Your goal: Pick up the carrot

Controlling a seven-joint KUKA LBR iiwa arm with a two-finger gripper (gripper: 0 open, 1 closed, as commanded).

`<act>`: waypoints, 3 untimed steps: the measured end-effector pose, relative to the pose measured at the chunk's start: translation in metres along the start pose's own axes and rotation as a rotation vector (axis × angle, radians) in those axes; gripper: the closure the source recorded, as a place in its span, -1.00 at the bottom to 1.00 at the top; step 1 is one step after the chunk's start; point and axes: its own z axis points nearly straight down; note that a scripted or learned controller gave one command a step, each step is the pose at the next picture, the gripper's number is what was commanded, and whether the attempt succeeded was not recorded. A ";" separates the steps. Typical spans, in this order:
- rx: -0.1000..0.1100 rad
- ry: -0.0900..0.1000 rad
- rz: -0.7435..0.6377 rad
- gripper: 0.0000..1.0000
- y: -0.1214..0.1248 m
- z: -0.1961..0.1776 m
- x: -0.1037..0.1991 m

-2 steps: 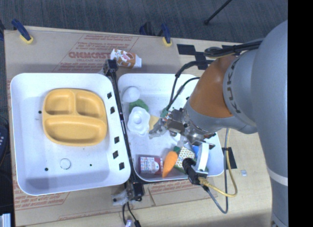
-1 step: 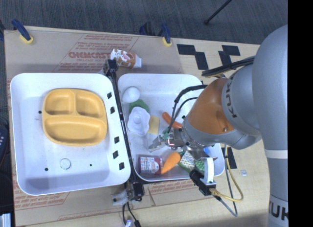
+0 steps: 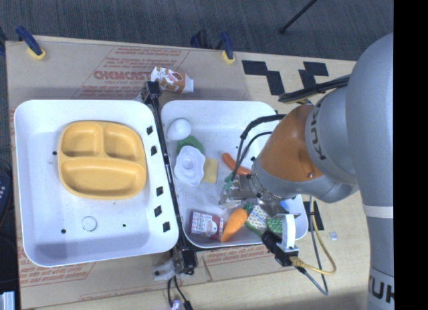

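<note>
The carrot [image 3: 233,224], orange with a green leafy top, lies near the front edge of the right bin [image 3: 221,111]. Its tip points toward the front left. My gripper [image 3: 235,195] hangs low in the same bin, just behind the carrot and close above it. The grey wrist and orange band cover the bin's right part. The gripper's metal parts are dark and cluttered, and nothing is visibly held between them.
In the right bin are a white egg [image 3: 178,129], a fried egg [image 3: 189,165] on a green leaf, a cheese slice [image 3: 210,170], an orange-red sausage [image 3: 233,162] and a red packet [image 3: 204,222]. The left bin [image 3: 33,188] holds a yellow divided plate [image 3: 102,158]. A small bottle [image 3: 172,80] lies behind the bins.
</note>
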 end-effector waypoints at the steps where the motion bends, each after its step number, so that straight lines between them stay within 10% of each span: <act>1: 0.000 0.000 0.000 -1.00 0.000 0.000 0.000; 2: 0.003 0.001 -0.004 1.00 0.000 -0.009 0.000; 3: 0.003 0.001 -0.005 -1.00 0.000 -0.009 0.000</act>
